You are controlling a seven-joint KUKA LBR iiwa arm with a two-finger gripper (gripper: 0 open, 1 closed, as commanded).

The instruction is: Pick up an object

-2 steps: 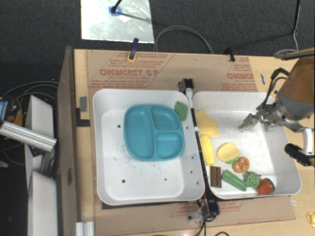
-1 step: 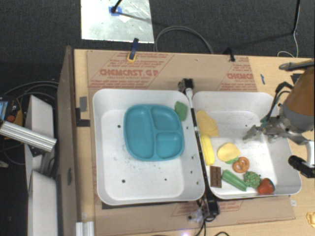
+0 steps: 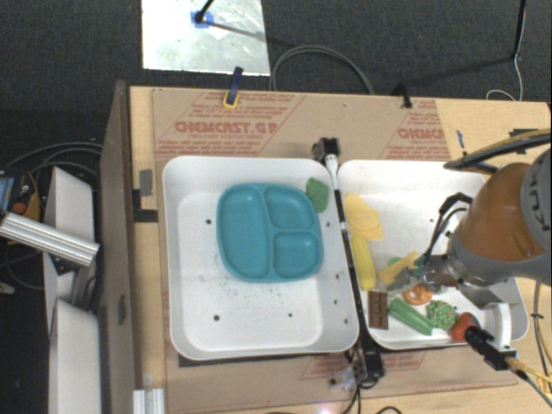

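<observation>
The right bin (image 3: 405,175) holds a pile of toy foods. A pale yellow piece (image 3: 364,218) lies at the left, with a yellow corn cob (image 3: 365,264) just below it. A brown block (image 3: 378,309), a green cucumber (image 3: 409,316), a broccoli (image 3: 442,314) and a red tomato (image 3: 464,325) sit along the front wall. My gripper (image 3: 419,278) is low in this bin, right over a small orange piece (image 3: 418,296) and beside a yellow strip (image 3: 396,270). Nothing is visibly held.
The left bin (image 3: 194,317) carries a teal divided plate (image 3: 269,232), with a green leafy piece (image 3: 318,194) at the plate's upper right corner. The grey and orange arm (image 3: 509,227) covers the right bin's right side. A black bar (image 3: 345,240) runs between the bins.
</observation>
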